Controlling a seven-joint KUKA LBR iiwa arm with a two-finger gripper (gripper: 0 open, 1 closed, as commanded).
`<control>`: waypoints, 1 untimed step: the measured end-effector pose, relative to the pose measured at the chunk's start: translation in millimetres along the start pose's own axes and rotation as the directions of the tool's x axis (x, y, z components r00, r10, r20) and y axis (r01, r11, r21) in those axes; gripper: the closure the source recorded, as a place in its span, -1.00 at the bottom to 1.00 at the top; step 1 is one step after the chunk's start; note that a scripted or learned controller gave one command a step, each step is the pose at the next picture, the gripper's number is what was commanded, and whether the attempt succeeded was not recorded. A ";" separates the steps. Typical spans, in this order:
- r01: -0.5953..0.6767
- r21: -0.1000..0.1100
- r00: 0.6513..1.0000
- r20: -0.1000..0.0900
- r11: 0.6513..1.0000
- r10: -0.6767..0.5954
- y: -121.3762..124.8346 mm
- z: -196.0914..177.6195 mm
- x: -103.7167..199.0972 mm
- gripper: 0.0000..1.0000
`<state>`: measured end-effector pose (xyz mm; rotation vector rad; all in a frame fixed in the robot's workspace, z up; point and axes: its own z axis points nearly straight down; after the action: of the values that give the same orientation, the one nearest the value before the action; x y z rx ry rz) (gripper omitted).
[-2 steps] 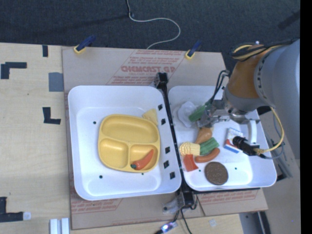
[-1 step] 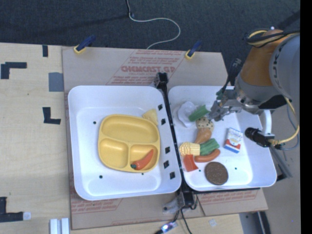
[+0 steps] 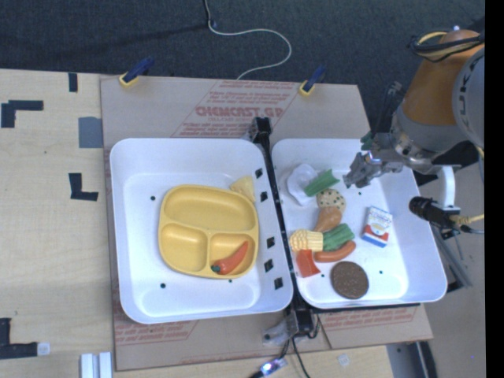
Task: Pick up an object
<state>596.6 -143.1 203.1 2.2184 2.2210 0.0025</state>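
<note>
Pick not done yet, judging by the layout. The grey arm with the orange band comes in from the right, and its two-finger gripper (image 3: 356, 173) hangs over the upper part of the right-hand shallow white bin (image 3: 417, 290); nothing visible between the jaws, and at this size I cannot tell whether they are spread or closed. All candidate objects sit loose in that bin: a white crumpled piece with a green leaf-shaped toy (image 3: 320, 183) just left of the gripper, a tan speckled cookie-like piece (image 3: 331, 200) just below it, a small white box with red and blue print (image 3: 377, 227) lower right, a yellow toy corn cob (image 3: 305, 241), a green pepper-like toy (image 3: 339, 235), an orange-red sausage-shaped toy (image 3: 335, 252), a red block (image 3: 306, 264) and a dark brown round disc (image 3: 349, 279) near the front wall. The left white bin (image 3: 134, 290) holds a yellow divided plastic tray (image 3: 189, 211) with a red chilli-shaped toy (image 3: 231, 258) in its lower-right compartment. Remaining: descend on one item, probably the green leaf or the cookie since they're nearest, close, lift. Clutter is tight in that cluster, so a clean single-object grasp looks iffy.
</note>
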 end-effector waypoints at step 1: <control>0.000 0.001 1.000 0.000 1.000 0.000 0.6 -22.6 0.4 1.00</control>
<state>597.2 -142.6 225.7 2.2190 2.2220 0.0013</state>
